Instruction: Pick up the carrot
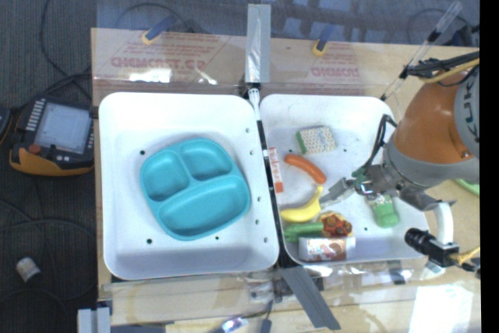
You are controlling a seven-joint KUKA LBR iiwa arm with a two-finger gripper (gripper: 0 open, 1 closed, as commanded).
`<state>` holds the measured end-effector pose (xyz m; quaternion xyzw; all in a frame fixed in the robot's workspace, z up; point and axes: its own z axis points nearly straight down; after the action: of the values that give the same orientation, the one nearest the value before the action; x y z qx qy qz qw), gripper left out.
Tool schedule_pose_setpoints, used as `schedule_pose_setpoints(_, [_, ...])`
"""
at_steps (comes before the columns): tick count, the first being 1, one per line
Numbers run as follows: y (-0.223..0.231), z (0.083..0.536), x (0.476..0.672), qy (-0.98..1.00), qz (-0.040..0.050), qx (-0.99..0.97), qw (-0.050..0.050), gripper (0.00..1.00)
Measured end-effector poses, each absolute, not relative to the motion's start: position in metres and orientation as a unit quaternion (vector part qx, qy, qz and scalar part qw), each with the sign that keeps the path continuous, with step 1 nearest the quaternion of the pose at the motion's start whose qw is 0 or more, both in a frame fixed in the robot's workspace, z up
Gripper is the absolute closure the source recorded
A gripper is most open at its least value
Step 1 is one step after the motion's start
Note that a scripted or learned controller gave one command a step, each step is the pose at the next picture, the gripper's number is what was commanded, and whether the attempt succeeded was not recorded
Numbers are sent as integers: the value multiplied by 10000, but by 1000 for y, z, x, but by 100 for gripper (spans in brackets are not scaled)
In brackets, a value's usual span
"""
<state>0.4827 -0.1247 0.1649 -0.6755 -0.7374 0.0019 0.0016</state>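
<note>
Your two-finger gripper (337,193) hangs low in the right white bin (355,107), its metal fingers (334,189) slightly parted and holding nothing. Just up and left of the tips lies the small orange plastic carrot (305,167), slanted, with the yellow toy banana (302,210) below it and a speckled green sponge block (316,139) above. Expect the carrot to be light, stiff and slick; I'd close across its thicker middle so it doesn't squirt out.

The arm (437,129) reaches in from the right, its hand (337,192) low, fingers slightly parted.
</note>
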Motion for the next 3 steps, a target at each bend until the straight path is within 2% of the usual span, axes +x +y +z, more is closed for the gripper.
schedule_pose_setpoints(1, [-109, 169, 484, -7351, 12, -6780, 21, 0])
schedule_pose_setpoints(3, [-109, 169, 483, -7510, 11, -6603, 21, 0])
